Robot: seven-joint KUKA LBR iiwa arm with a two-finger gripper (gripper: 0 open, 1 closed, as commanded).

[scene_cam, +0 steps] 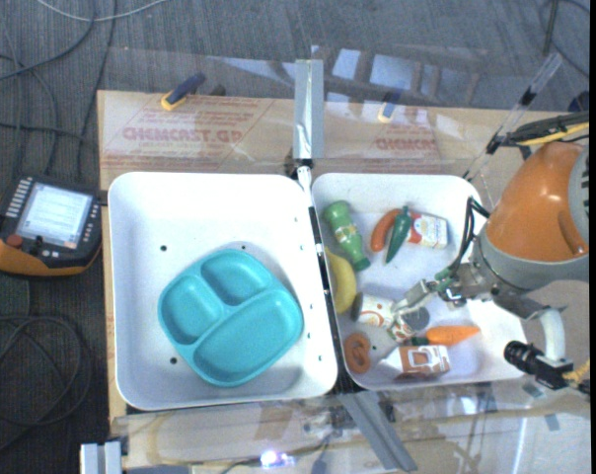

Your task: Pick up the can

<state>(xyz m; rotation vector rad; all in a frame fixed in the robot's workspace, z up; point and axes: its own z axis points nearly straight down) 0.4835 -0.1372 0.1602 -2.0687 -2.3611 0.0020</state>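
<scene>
The can [375,311], white with an orange and red label, lies on its side in the right bin [446,184], just right of the banana. My gripper [413,310] hangs low over the bin floor directly to the right of the can, reaching in from the orange and grey wrist [535,220]. It is open, with one metal finger [417,292] above and the other below a small dark gap. Nothing sits between them; the can rests beside the fingertips, close to them or touching.
Around the can lie a yellow banana [343,282], a green bottle [343,229], red and green chillies [392,229], a small carton [430,229], a carrot [452,334], a brown box [422,360] and a brown ring [357,352]. A teal divided plate [231,314] rests in the left bin.
</scene>
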